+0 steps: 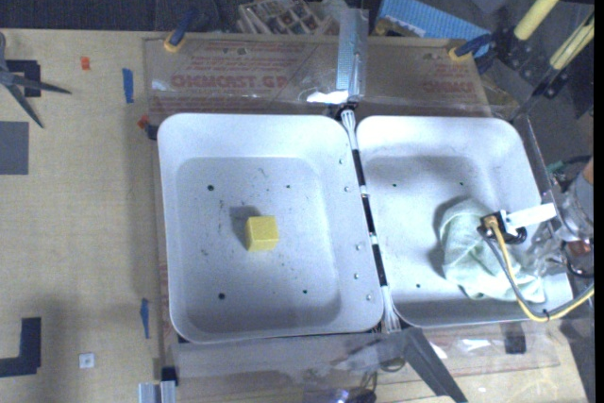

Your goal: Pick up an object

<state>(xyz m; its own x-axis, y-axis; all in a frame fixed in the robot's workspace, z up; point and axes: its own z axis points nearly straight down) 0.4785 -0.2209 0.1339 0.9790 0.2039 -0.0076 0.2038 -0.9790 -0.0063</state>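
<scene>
The claw [528, 245] is seen low over the right bin [425, 146], at the edge of a crumpled pale green cloth [467, 250]; whether it is open or closed, or has hold of anything, cannot be told. A yellow cable [514, 283] is looped beside it. The arm [576, 222] is extended in from the right, its wrist kept near the bin's right wall. A yellow block [262, 233] is shown well apart, in the left bin [189, 146] on the tabletop [66, 250]. Limp fabric may be pinched thinly and slip free on lifting.
</scene>
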